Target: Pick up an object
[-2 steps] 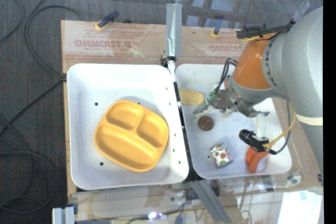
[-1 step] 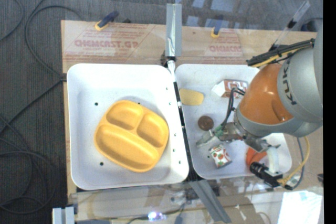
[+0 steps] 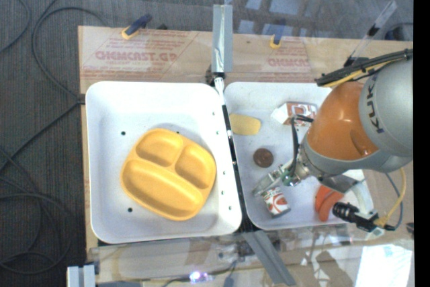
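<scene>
My gripper (image 3: 270, 185) hangs low over the front left part of the right bin (image 3: 250, 215), reaching in from the right. Directly below its tip lies a small white and red carton (image 3: 276, 202), touching or nearly touching it. A brown disc (image 3: 263, 157) lies a little behind the gripper. A flat yellow piece (image 3: 245, 124) rests by the bin's left wall. A white and red packet (image 3: 295, 111) sits at the back, partly hidden by the arm. An orange object (image 3: 326, 201) lies to the right, under the wrist.
The left bin (image 3: 107, 111) holds a large yellow divided tray (image 3: 169, 173) in its middle. A raised divider wall (image 3: 228, 144) separates the two bins. The arm's orange band (image 3: 339, 128) covers much of the right bin's right side.
</scene>
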Tool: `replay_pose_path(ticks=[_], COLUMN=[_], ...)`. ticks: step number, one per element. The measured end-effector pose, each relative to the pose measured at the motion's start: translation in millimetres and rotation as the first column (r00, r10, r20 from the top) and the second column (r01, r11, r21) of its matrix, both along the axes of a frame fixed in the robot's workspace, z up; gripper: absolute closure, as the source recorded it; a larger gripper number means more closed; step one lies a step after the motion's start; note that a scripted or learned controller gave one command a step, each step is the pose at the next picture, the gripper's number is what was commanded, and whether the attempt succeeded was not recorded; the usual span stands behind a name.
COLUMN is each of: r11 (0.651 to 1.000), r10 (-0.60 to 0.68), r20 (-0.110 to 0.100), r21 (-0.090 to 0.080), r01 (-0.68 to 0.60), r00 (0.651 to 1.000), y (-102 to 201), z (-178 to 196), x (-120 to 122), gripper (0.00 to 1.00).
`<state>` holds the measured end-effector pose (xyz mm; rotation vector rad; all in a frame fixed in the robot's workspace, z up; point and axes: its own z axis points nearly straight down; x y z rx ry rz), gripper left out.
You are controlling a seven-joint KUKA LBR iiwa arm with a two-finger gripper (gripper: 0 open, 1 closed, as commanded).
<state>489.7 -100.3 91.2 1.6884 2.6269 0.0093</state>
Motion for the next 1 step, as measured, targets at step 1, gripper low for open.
replay_pose_path(ticks=[1], r11=[0.973], r10=[0.231], r20=[-0.003], r21=[-0.003], r01=[-0.231], r00=[0.973], y=[-5.6], z=[-0.1], x=[-0.1], gripper=[0.0])
